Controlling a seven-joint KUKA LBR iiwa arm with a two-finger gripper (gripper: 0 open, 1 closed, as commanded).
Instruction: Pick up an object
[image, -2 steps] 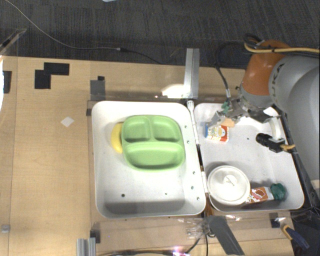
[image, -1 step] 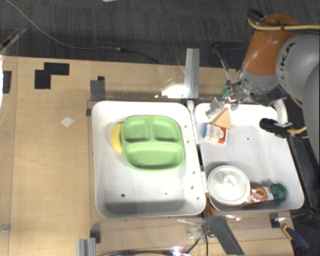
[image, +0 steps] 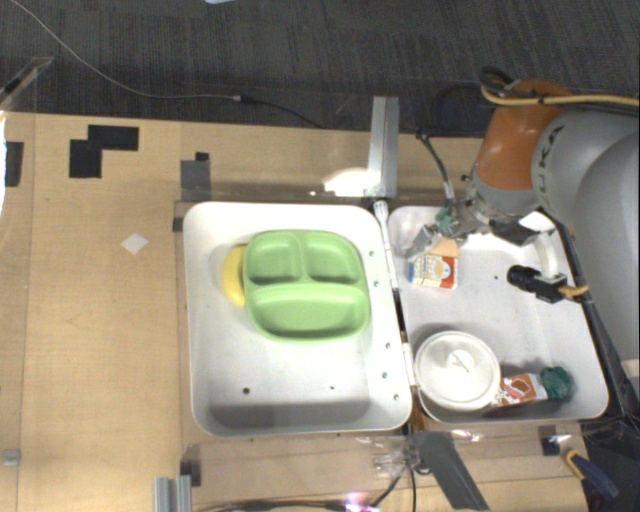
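The pincer (image: 447, 222) sits low at the far corner of the right bin (image: 590, 400), just above the small carton (image: 436, 268); whether it is wide or narrow I cannot tell, as the wrist hides it. The carton lies just behind the white bowl (image: 457, 368), apart from it. To grasp well, I judge the arm should centre over the carton, descend straight and avoid the bin wall beside it. The bottle (image: 530, 386) lies beside the bowl.
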